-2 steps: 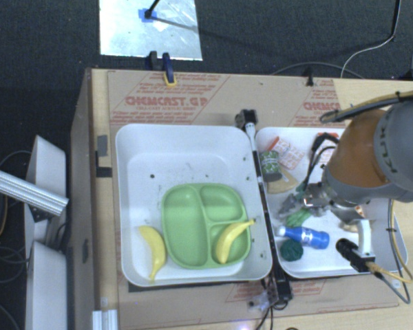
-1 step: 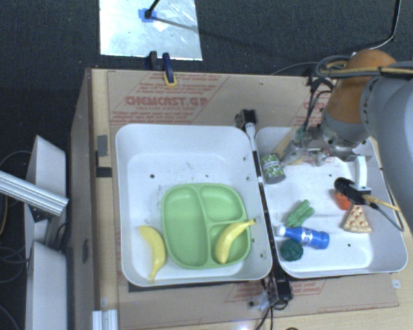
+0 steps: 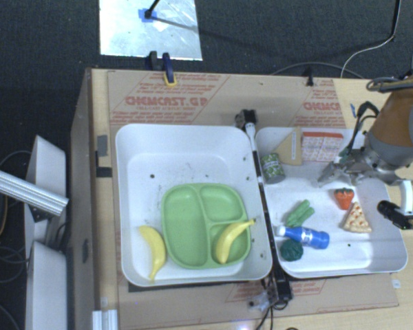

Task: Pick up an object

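Reaching from right, tool [image 3: 344,172] hovers over strawberry [image 3: 343,198].

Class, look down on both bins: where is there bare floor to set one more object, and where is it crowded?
Free: the left bin behind the green plate; the right bin front-right corner, beyond the pizza slice. Crowded: the right bin's middle, around the blue bottle, green vegetable and strawberry.

The arm [image 3: 406,126] is seen entering from three o'clock, its orange band uppermost and the grey wrist angled down toward nine o'clock. The gripper [image 3: 339,169] is held low; whether it is parted or closed is obscured.
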